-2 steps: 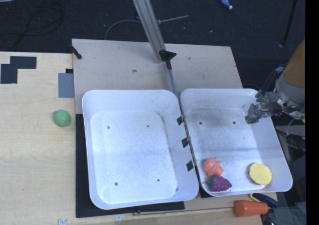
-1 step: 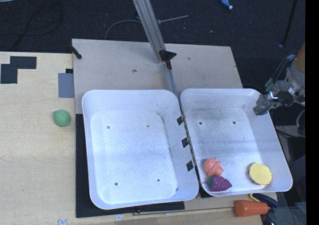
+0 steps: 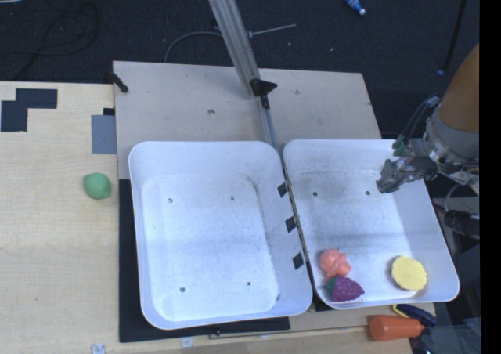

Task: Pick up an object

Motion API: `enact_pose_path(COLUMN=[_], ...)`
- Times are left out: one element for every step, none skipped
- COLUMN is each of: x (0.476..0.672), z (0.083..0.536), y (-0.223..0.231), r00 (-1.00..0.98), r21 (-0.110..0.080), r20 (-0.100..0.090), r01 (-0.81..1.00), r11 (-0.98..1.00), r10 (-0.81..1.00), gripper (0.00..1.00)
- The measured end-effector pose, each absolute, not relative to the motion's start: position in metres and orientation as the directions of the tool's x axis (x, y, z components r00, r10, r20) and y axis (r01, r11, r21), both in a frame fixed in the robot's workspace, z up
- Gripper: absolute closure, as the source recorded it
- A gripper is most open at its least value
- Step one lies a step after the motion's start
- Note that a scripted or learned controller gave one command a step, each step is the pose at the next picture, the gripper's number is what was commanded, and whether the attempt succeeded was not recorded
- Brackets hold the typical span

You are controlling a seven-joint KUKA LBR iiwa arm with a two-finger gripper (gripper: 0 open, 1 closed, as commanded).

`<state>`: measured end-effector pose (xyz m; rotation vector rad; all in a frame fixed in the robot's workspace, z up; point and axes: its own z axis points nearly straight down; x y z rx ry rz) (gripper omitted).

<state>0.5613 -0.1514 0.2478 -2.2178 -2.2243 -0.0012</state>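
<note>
My gripper [image 3: 389,178] hung over the upper right part of the right bin [image 3: 368,158]; I could not tell how it was set. Three toys lay along that bin's near edge, probably slid down its slope: one orange piece [image 3: 336,261] touching one purple piece [image 3: 345,290], and one yellow disc [image 3: 409,273] apart. The left bin [image 3: 149,160] sat alongside. One green ball [image 3: 98,186] rested on the bench [image 3: 47,219].
</note>
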Motion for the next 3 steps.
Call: enact_pose_path(x=[0.557, 0.543, 0.532], z=[0.246, 0.232, 0.221], y=[-0.092, -0.039, 0.013], r00=[-0.004, -0.003, -0.003], r21=[-0.001, -0.001, -0.002], r20=[0.001, 0.001, 0.001], r01=[1.000, 1.000, 1.000], r11=[0.004, 0.003, 0.003], r10=[1.000, 1.000, 1.000], gripper=[1.00, 1.00, 1.00])
